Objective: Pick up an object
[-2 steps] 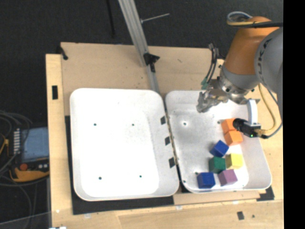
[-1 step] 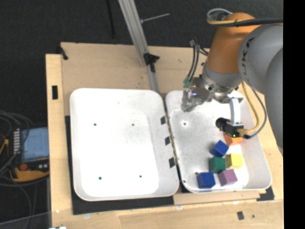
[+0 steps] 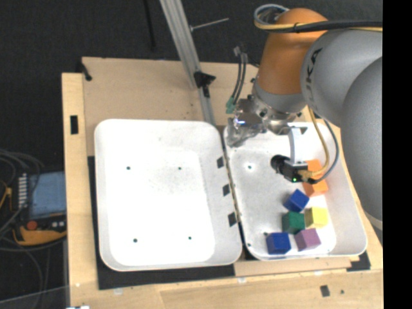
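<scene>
Blocks [image 3: 295, 221]: sat clustered in the right bin [image 3: 257, 192], below and to the right of the gripper [image 3: 239, 132], well apart from it. Numbered seven. Closest to the gripper, an orange block [image 3: 313, 167], with a second orange block [image 3: 315, 187] just beneath, touching or nearly so. Next out, a blue block [image 3: 297, 200], turned at an angle, just above a green block [image 3: 293, 221]. Beside the green one, on the side away from the gripper, a yellow block [image 3: 317, 217]. Farthest from the gripper, near the bin's front rim, a purple block [image 3: 308, 238] and a second blue block [image 3: 278, 243], set a little apart.

Gripper: hovered at the right bin's top left corner, just beside the seam with the left bin [image 3: 161, 192]. Could not be told whether open or closed. Hung from the arm [image 3: 351, 76], grey, with an orange band [image 3: 286, 50] directly above the gripper.

Left bin: stretched away from the gripper on the side opposite the blocks.

Slanted metal rail [image 3: 183, 37]: rose up and to the left of the gripper, ending close by.

Bench [image 3: 129, 85]: lay under both bins.
</scene>
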Controlling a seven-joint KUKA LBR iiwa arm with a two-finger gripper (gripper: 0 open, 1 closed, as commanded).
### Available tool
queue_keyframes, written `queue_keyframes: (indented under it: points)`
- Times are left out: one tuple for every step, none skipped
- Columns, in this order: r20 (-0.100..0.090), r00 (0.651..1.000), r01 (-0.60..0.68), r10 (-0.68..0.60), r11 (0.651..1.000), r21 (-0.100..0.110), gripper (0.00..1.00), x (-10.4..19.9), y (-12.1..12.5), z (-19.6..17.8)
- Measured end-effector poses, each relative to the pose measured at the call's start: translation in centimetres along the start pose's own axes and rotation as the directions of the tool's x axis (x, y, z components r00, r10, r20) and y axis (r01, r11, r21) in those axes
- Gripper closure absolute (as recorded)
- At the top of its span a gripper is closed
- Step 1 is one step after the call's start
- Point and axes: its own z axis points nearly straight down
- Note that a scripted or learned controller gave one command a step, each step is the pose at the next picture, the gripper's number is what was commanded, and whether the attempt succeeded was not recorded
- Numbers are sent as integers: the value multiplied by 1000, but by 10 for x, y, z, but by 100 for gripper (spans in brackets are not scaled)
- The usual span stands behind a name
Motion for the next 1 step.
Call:
queue_keyframes:
  points:
    - [0,1000,0,0,1000,1,100,55,0,-12]
